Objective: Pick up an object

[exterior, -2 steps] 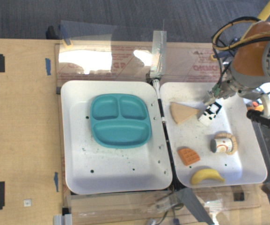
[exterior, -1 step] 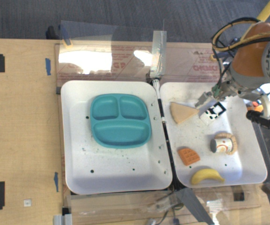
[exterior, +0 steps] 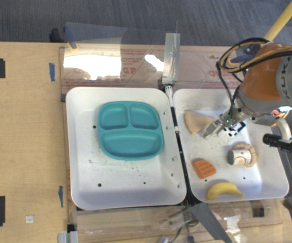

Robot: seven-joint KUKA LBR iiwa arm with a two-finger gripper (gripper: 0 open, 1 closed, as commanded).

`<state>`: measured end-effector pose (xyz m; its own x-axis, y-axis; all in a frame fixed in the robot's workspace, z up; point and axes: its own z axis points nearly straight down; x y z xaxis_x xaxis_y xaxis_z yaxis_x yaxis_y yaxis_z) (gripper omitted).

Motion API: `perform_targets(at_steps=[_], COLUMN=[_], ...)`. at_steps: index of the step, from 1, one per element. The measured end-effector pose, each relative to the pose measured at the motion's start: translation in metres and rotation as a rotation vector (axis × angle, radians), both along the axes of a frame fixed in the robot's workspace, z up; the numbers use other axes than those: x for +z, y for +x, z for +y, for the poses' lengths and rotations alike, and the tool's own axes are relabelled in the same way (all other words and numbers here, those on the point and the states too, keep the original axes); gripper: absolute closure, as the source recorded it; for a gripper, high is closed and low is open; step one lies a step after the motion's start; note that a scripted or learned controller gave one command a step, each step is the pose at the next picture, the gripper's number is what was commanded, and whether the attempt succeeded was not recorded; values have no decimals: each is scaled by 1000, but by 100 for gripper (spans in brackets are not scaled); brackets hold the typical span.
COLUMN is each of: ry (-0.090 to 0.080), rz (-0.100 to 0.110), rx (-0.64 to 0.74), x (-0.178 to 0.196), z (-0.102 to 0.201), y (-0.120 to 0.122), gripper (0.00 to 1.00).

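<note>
- Two shallow white bins sit side by side on the bench; the left bin [exterior: 80,135] holds a teal divided plate [exterior: 130,129] with three compartments, lying flat near the bin's middle; the right bin [exterior: 272,184] holds the loose objects.
- Four objects lie in the right bin: a tan wedge-shaped piece [exterior: 195,120] near the upper left, close to the divider between the bins; an orange waffle-textured piece [exterior: 204,168] lower down, left of centre; a yellow banana [exterior: 224,190] near the bottom edge, just below and to the right of the orange piece; a small round tan and white object with red markings [exterior: 242,155] toward the right, its exact kind hard to tell.
- The grey arm with its orange band [exterior: 262,80] reaches in from the right, above the upper part of the right bin.
- The gripper [exterior: 212,128] points down and to the left; its metal fingers [exterior: 208,130] end just beside the tan wedge's right edge; nothing is visibly between them, and whether they are apart or together I cannot tell at this size.
- A clear plastic sheet [exterior: 115,59] stands behind the bins along the top edge.
</note>
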<state>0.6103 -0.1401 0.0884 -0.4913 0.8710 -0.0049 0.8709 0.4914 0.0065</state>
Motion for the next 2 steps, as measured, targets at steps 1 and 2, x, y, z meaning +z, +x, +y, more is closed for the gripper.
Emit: perform_targets(at_steps=[1,2], ry=[0,-1], rz=[7,5], rx=[-261,-78], x=[-1,16], z=[23,-36], y=[57,57], gripper=[0,0])
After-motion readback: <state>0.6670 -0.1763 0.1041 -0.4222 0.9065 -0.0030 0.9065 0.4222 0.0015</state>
